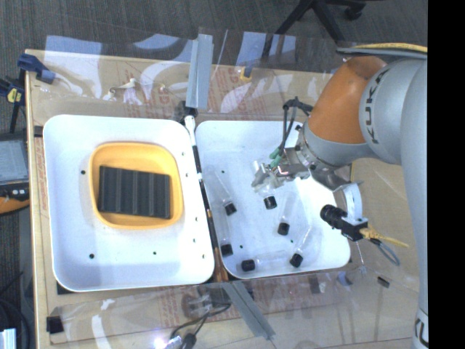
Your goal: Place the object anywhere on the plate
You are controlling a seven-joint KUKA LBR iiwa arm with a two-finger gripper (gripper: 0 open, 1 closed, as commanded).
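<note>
Reaching in from the right, the arm (385,107) bends over the right bin (218,140), its orange band high above the wrist and the wrist angled down and to the left. The end effector (265,177) sits low over the upper middle of that bin; whether it is spread or pressed together cannot be told, since the metal parts blur together there.

The worktop (131,86) carries both bins side by side. In the left bin (62,217) lies the plate (98,158), yellow with a dark ribbed centre, well apart from the end effector.

The object appears to be a clear item with small black pieces (269,202), spread across the right bin's floor below and beside the end effector; its outline is hard to make out against the white. A black knob (333,217) on the arm's gear hangs over the bin's right side. A yellow cable (385,240) trails off beyond the bin's right rim.
</note>
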